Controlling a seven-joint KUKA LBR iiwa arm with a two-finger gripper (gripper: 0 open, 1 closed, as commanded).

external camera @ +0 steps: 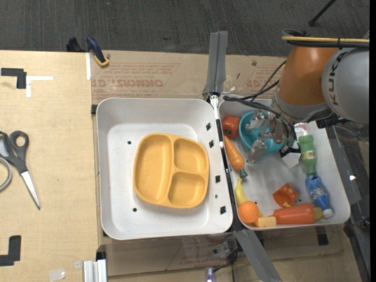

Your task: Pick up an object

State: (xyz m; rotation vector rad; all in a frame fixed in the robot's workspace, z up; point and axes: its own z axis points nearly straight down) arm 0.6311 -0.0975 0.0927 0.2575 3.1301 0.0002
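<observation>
My gripper reaches in from the right and is low in the right bin, directly over a teal bowl at the bin's back left. It covers the bowl's right half. A red round item lies just left of the bowl, with an orange carrot below it. Along the bin's right side are a green bottle and a blue bottle. At the front lie an orange ball, a red bottle, a yellow piece and a small orange item.
The left bin holds a yellow divided plate. Scissors lie on the wooden bench at far left. The arm's orange band and grey body hang over the right bin's back right corner, with cables beside them.
</observation>
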